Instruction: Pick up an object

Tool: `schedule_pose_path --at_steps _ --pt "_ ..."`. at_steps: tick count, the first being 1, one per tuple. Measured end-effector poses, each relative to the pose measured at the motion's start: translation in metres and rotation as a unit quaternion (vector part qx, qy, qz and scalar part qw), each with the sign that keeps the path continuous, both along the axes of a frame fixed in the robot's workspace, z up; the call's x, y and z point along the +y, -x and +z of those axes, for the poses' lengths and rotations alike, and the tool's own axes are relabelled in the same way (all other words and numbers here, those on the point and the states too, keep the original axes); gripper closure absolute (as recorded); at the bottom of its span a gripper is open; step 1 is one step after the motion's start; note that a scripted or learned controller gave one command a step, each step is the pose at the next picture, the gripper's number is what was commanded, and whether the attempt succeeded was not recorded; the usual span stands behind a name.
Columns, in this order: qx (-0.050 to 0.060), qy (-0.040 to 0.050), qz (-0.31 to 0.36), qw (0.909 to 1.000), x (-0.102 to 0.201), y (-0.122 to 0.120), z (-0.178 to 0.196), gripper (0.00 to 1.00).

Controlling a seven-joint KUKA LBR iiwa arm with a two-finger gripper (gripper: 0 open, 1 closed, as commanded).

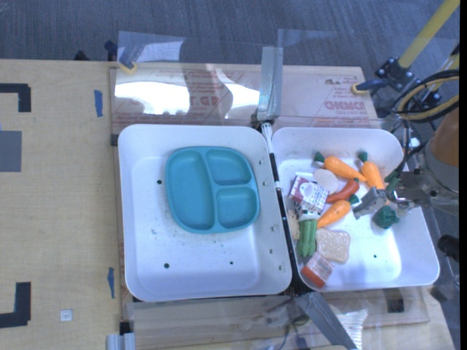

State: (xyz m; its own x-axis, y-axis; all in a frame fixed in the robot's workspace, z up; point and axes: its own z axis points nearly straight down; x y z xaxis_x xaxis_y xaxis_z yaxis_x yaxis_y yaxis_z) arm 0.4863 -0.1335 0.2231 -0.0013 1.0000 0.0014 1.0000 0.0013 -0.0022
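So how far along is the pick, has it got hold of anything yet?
Nothing looks lifted yet. The tool is down in the right bin, among the toy food next to a carrot and a dark green piece. Whether it grips anything can't be made out. Closing on an item and raising it remain.

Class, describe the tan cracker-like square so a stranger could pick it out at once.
Look in the right white bin, at the near end of the toy food pile. The tan square lies right of the green piece; it alone is flat, speckled and beige.
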Motion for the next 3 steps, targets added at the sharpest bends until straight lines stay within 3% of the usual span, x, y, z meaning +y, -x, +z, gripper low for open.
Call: schedule_pose_path --at_steps 1,2,3 --pt "-0.004 0.0013 0.087 0.9962 0.043 -0.008 0.036 0.0" --pt "0.0 0.0006 0.113 0.9936 0.043 -0.121 -0.022 0.0" --pt "-0.006 0.0019 0.113 0.9935 0.043 -0.124 -0.008 1.0"
